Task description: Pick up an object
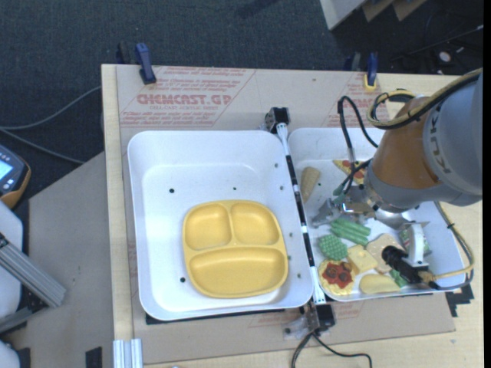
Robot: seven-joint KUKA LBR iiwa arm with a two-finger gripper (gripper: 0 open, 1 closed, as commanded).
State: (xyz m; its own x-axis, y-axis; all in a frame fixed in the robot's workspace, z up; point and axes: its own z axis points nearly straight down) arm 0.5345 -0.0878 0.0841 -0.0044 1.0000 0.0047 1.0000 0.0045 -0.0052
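Fingertips of the gripper [343, 205] are hidden among toy food in the right white bin [307, 140]; their state cannot be told. Green ridged plastic pieces [349, 230] are seen just below.

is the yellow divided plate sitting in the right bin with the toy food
No, the yellow divided plate lies in the left bin, while the toy food is in the right bin.
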